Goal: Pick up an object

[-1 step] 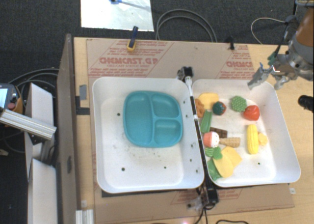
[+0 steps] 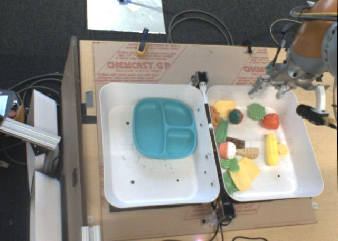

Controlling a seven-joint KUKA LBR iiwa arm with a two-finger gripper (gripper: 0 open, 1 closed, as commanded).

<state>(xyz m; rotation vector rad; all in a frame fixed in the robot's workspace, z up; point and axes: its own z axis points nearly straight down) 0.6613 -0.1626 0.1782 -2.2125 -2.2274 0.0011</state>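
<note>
Pincer (image 2: 269,87): fingers spread, nothing between them, above right bin's (image 2: 306,182) 12 o'clock rim.
Toy food (image 2: 248,145): piled in right bin, at the pincer's 6 o'clock.
Left bin (image 2: 116,182): holds teal plate (image 2: 164,128).
Table (image 2: 158,60): cardboard-covered.
Floor (image 2: 42,18): dark carpet, cables.

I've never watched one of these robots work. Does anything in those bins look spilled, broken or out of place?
Nothing stands out. The toy food lies jumbled in the right bin, the teal tray sits flat in the left bin.
</note>
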